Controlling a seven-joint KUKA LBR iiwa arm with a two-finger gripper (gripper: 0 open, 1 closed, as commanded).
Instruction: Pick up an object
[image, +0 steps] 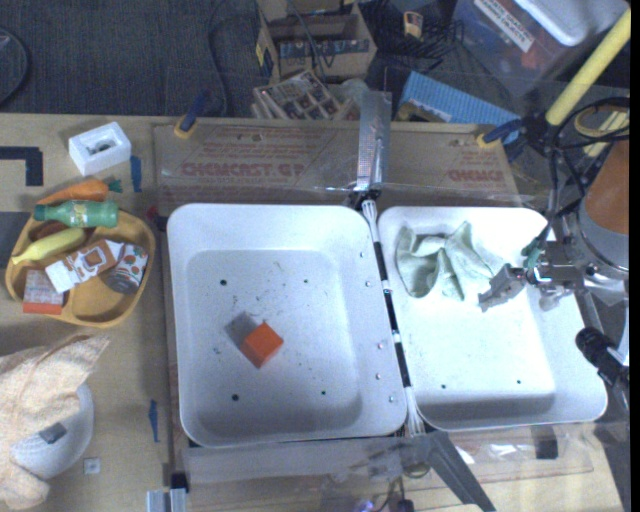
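— Where the metal two-finger gripper (503, 287) hangs over the right white plastic bin (500, 390), what lies closest to it?

— A crumpled pale green cloth (443, 258), just to its left in the same bin, apart from the fingertips. Nothing sits between them. Whether they stand wide or narrow, I cannot tell; they blur into one grey shape.

— And the small orange block (263, 344)?

— Well away to the gripper's left, in the left white bin (200, 250), lower down.

— The arm (600, 250)?

— It reaches in from the right, wrist roughly level, partly cut off by the edge, with cables in front of it.
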